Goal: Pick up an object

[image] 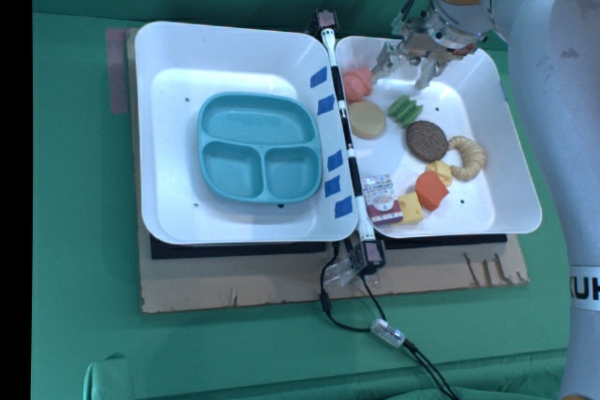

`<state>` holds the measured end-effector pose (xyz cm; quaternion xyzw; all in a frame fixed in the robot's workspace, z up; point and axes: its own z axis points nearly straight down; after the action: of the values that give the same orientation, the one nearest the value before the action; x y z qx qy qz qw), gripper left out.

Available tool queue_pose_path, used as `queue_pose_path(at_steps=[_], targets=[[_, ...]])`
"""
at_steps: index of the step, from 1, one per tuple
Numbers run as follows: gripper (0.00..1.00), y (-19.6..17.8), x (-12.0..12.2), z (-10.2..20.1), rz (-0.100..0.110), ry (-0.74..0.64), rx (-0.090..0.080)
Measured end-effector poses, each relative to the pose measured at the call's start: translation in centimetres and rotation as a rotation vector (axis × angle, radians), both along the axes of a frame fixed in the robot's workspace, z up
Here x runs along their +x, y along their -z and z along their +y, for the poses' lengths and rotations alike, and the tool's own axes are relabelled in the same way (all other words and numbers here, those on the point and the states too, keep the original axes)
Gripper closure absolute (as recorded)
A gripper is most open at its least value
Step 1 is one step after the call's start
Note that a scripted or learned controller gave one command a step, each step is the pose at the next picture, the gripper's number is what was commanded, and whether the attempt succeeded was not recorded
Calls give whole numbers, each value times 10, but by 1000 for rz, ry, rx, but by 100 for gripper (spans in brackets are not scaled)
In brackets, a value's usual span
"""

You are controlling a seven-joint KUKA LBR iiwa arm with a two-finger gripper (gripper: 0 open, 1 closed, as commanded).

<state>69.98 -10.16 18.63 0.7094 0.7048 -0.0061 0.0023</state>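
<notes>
Pincer open, fingers spread, nothing between them, above right bin. Green pod toy just below; pink toy to its left; brown cookie farther below.

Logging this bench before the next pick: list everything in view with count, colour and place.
bins: two, white, side by side on the bench
tray: one, teal, three compartments, in the left bin
tape: four pieces, blue, on the left bin's right rim
peach piece: one, orange-pink, right bin, far left corner
tan disc: one, right bin, left side
green pod: one, right bin, middle
brown disc: one, right bin, middle
pretzel: one, tan, right of the brown disc
packet: one, red and white, near left corner
yellow block: one, beside the packet
orange block: one, near middle
arm: one, grey with orange band, from the right
claw: one, open, above the right bin's far side
</notes>
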Motion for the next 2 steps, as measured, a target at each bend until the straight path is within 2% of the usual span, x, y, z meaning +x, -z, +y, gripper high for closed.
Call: queue_pose_path(at_steps=[1, 2], targets=[[0, 0, 0, 0, 0, -1, 1], [0, 0, -3, 0, -9, 1, 0]])
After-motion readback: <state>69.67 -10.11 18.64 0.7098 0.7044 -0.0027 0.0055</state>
